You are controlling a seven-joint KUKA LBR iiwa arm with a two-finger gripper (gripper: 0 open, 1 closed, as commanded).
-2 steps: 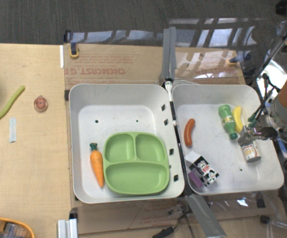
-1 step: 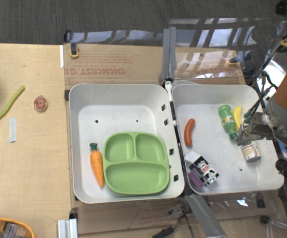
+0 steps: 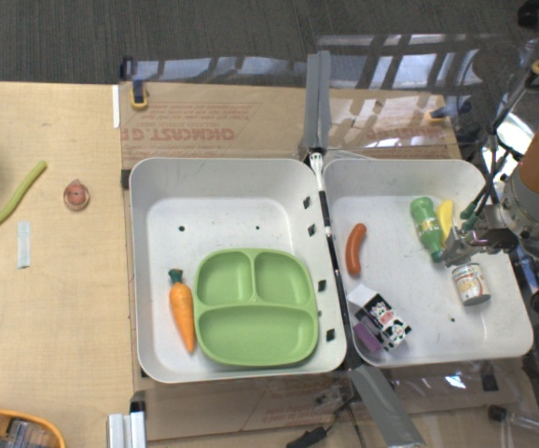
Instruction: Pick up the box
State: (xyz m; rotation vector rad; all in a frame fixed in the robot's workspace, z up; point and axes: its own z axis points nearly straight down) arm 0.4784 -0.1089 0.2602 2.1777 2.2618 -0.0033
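Box lies in the right bin's near left corner; gripper sits apart from it on the bin's right side.

Nearest, the box [image 3: 382, 320], black and white with a purple side, rests tilted in the right bin [image 3: 493, 343], just beside the wall shared with the left bin [image 3: 148, 278]. There a green divided plate [image 3: 255, 308] sits with a carrot [image 3: 183, 312] beside it. Farther right, a small can [image 3: 471, 283] lies just below the gripper [image 3: 462, 241]; whether its fingers are apart or together I cannot tell. Beyond lie a sausage [image 3: 354, 248] and a green bottle [image 3: 427, 225] touching a yellow piece [image 3: 446, 217]. The desk [image 3: 46, 325] carries a green bean [image 3: 8, 203].
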